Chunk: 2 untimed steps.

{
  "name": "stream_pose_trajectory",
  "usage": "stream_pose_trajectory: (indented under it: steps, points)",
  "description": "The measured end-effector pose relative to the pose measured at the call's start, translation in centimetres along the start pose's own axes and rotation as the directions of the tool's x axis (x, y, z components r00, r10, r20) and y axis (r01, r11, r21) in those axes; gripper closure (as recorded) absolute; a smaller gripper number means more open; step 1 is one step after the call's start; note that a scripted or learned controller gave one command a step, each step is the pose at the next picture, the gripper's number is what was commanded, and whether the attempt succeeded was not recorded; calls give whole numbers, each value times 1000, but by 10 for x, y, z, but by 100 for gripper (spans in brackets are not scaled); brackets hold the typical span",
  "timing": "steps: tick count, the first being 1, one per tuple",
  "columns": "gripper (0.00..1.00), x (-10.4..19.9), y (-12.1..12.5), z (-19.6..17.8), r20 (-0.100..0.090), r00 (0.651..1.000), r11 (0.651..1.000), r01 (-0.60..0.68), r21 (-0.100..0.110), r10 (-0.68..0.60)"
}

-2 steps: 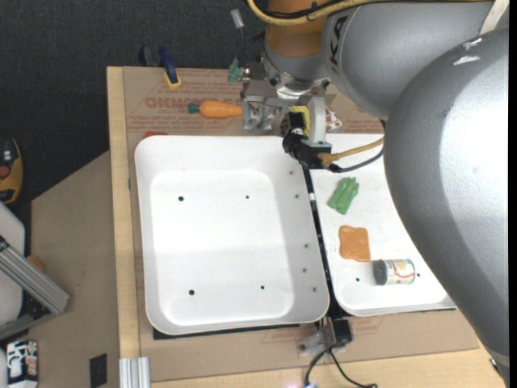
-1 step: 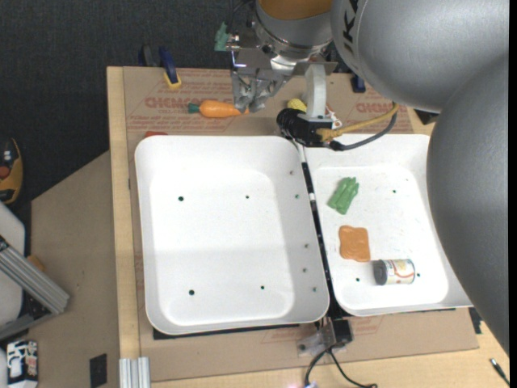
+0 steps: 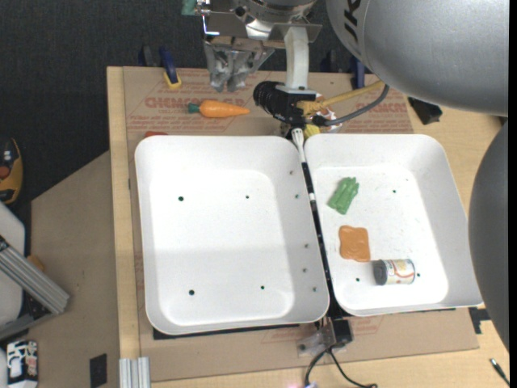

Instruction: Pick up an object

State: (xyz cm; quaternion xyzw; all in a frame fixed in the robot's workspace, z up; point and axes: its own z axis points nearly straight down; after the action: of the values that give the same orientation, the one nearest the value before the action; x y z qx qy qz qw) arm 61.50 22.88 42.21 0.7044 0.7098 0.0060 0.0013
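The right bin [image 3: 428, 168] holds three things: a green ridged piece [image 3: 343, 195], a flat orange-brown piece [image 3: 354, 242] and a small can lying on its side [image 3: 394, 272]. An orange carrot [image 3: 220, 109] lies on the brown board behind the left bin [image 3: 161, 217], outside both bins. My gripper [image 3: 230, 75] hangs at the top of the view, beyond the far rim of the left bin and just above and behind the carrot. I see nothing held in it. The grey arm covers the upper right corner.
A black fitting with yellow and white cables [image 3: 283, 99] sits at the far end of the seam between the bins. A blue and yellow clamp [image 3: 170, 69] grips the board's far edge. Aluminium rail [image 3: 32, 277] lies at the left.
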Motion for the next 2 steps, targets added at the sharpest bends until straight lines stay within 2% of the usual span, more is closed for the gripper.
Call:
stream_pose_trajectory:
  steps: [1, 2]
  points:
    - [100, -98, -49, 51, 11, 1000, 1000, -17, 17, 17]
    - [100, -50, -87, 34, 5, 1000, 1000, -2, 13, 2]
